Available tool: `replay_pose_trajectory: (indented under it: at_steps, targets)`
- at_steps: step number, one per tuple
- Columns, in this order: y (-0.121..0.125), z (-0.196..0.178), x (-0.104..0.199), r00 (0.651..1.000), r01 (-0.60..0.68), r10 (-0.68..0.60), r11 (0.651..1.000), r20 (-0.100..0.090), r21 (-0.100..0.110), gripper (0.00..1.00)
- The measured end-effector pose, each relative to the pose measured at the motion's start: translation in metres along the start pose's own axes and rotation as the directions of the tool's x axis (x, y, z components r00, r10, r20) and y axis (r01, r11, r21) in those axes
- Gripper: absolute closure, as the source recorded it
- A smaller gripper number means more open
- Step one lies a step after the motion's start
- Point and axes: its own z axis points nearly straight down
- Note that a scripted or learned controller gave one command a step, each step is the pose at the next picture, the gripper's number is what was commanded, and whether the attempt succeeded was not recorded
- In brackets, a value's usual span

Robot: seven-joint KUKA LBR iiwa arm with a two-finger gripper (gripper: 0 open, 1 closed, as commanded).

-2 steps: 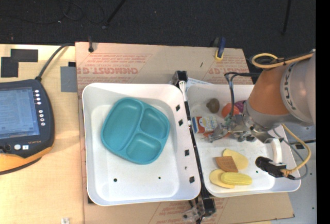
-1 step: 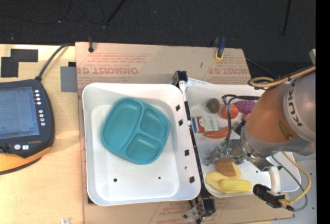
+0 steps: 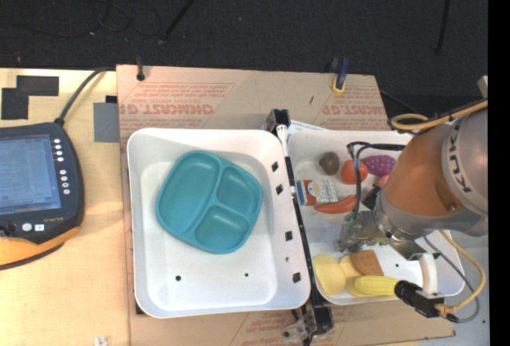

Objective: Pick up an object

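Observation:
The right bin holds several toy foods: a brown round piece, a red tomato-like piece, a purple piece, a small carton, a red chili, a yellow lemon, a tan cracker and a corn cob. My gripper reaches down into this bin from the right, just above the cracker and right of the chili. The orange band and wrist hide much of the bin's right side.
The left bin holds a teal divided plate. A black divider rail runs between the bins. A teach pendant lies on the bench at far left. Cables trail at the lower right.

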Motion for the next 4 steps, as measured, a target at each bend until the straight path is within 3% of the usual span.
replay_pose_trajectory:
  at_steps: [1, 2, 4]
  targets:
    - [0.0, 0.001, 0.0, 1.0, 0.0, 0.0, 1.0, 0.0, 0.001, 0.0]
    - [-0.018, 0.011, 0.023, 1.0, 0.006, -0.006, 1.0, 0.001, -0.002, 0.0]
    - [-0.018, 0.01, 0.022, 1.0, 0.004, -0.004, 1.0, 0.001, -0.002, 0.0]
